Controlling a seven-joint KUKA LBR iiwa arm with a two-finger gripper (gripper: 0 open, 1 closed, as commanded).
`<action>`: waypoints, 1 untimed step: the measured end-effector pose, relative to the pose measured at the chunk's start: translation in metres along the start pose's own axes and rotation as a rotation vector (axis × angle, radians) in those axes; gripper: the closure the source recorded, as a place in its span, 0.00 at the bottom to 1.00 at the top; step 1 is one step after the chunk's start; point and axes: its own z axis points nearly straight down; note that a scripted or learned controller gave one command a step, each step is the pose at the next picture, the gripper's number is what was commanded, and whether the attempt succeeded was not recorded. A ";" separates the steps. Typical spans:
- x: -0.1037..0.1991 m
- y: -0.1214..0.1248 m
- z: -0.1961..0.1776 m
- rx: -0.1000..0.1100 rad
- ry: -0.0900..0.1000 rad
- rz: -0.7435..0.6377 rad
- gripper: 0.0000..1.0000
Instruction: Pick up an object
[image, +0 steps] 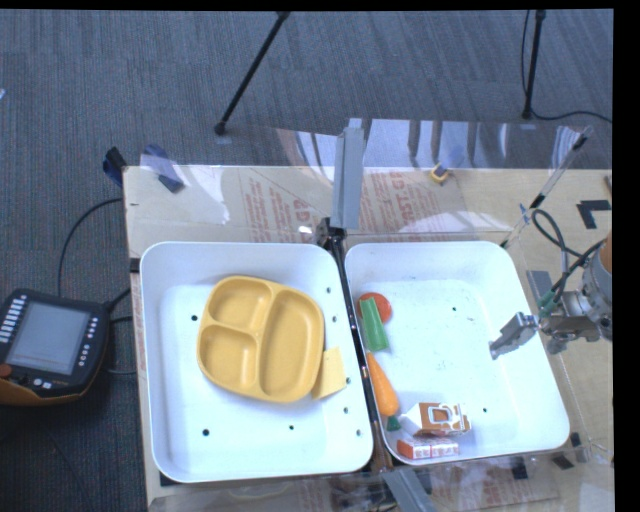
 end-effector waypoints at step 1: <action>0.055 -0.004 0.103 0.012 0.003 0.089 0.00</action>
